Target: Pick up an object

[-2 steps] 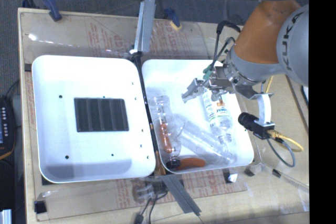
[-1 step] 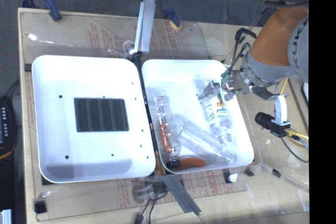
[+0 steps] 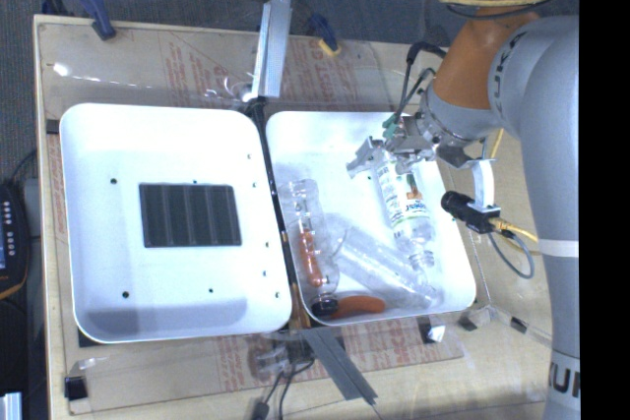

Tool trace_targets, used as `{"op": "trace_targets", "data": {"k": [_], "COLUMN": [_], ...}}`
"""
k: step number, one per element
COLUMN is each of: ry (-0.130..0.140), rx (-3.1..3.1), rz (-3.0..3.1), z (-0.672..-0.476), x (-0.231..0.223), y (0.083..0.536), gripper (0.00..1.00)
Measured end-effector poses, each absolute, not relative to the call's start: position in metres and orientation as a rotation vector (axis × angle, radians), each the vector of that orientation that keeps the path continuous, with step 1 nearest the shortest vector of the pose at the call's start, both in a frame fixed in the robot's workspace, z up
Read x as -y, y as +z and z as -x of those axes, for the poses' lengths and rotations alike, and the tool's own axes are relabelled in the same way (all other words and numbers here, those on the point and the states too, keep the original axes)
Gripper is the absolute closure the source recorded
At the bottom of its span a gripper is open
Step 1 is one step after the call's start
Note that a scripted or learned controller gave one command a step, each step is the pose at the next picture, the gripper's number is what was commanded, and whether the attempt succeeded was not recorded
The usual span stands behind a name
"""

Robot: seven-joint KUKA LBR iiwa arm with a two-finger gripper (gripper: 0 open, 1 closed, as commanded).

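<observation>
You are looking at a gripper (image 3: 386, 155) whose fingers are blurring into the labelled bottle (image 3: 405, 205) beneath, so contact is not determinable. The label print is reading too small. The clear bottles (image 3: 379, 263) are overlapping, their outlines merging. The arm (image 3: 536, 84) is running off frame.

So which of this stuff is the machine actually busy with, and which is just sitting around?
Part of the job:
- pincer, over the right bin
- labelled clear bottle just below it
- other clear bottles: one by the divider, one lying across the bin
- orange object at the near edge

Just lying about:
- left bin with its dark ribbed block
- blue clamps on the bench's far edge
</observation>
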State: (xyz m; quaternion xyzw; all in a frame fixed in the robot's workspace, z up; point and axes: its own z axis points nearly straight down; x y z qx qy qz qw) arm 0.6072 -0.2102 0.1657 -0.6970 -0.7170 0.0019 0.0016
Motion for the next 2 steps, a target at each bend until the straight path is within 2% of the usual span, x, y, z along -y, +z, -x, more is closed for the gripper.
{"op": "trace_targets", "data": {"k": [1, 2], "ry": [0.001, 0.006], "rx": [2.255, 2.287], "rz": [2.187, 2.148], "z": [-0.598, -0.615], "x": [0.195, 0.209], "y": [0.245, 0.188], "gripper": [0.0, 0.0]}}
